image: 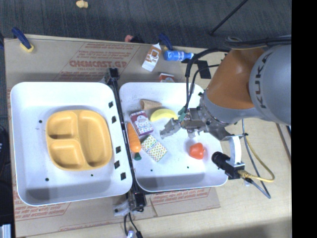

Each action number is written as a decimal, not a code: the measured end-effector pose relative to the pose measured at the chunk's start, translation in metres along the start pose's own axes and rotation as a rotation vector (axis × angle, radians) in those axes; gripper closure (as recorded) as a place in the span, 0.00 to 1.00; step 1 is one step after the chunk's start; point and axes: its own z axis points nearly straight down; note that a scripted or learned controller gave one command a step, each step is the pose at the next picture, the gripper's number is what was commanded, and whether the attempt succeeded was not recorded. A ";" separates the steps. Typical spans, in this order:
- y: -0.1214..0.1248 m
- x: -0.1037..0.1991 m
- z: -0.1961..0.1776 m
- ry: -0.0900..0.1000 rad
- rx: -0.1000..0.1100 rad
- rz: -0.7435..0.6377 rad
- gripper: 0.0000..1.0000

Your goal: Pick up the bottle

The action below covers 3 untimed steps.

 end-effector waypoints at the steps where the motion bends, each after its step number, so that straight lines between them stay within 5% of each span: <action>1: 0.000 0.000 -0.010 0.000 0.002 -0.005 1.00; 2: -0.026 -0.002 0.023 -0.001 0.000 -0.067 1.00; 3: -0.025 0.014 0.026 0.000 -0.001 -0.290 1.00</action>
